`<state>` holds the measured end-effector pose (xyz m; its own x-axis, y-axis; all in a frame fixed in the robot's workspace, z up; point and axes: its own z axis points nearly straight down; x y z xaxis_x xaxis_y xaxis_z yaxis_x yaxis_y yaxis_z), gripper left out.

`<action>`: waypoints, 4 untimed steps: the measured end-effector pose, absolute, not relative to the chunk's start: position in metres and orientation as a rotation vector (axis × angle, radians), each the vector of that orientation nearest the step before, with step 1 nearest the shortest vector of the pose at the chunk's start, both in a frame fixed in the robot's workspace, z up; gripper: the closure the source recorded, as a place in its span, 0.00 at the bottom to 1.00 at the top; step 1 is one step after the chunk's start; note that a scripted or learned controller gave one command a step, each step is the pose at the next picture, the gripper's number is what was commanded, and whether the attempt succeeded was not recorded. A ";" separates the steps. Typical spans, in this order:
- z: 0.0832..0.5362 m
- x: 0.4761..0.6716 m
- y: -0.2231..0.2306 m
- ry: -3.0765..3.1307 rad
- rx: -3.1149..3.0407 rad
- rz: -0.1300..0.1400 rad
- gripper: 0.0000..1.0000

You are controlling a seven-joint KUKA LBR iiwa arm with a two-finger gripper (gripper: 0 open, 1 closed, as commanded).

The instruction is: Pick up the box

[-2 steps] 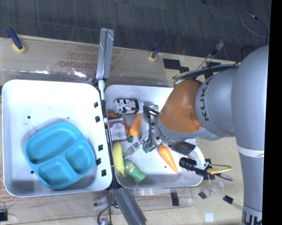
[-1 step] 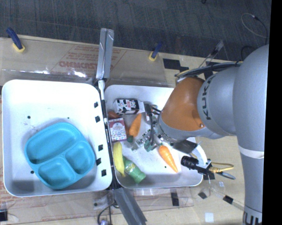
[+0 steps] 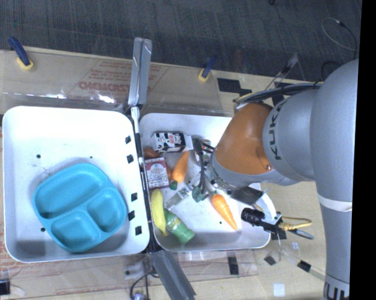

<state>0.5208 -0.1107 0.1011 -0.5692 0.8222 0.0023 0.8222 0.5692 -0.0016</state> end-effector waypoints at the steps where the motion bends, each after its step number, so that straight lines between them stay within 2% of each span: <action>1: 0.091 0.601 -0.099 -2.792 -1.435 0.003 0.00; 2: 0.227 0.619 -0.114 -2.724 -1.569 0.000 0.00; 3: 0.192 0.605 -0.044 -2.884 -1.238 0.001 0.00; 4: 0.192 0.631 -0.003 -2.947 -1.093 0.000 0.00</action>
